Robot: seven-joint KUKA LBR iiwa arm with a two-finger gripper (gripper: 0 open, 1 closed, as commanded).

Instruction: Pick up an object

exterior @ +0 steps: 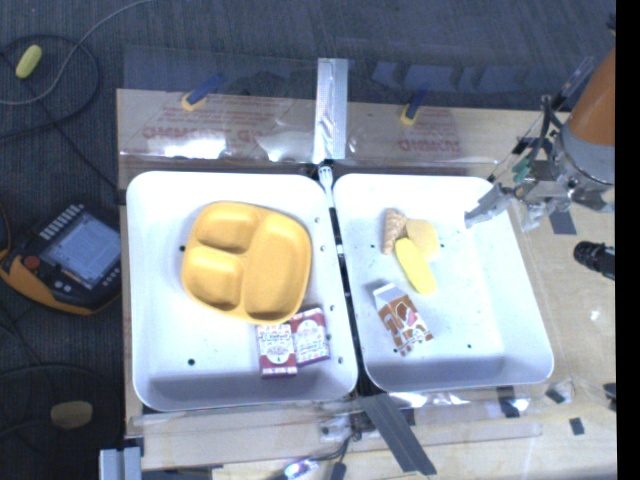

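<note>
Camera view — carton (pixel 402 319) beside banana (pixel 416 266)

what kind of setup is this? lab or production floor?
Likely a robot lab test bench: two white bins holding toy food and small cartons, a handheld controller lying on the carpet, and loose cables trailing over the floor.

Left shallow white bin (pixel 150 268): yellow three-compartment plastic tray (pixel 246 258) behind two small red cartons (pixel 293 342) lying side by side. Right shallow white bin (pixel 500 308): pale yellow banana-shaped piece (pixel 415 265), tan lump (pixel 394 228) touching it behind, brown-and-white packet (pixel 402 318) in front.
</note>
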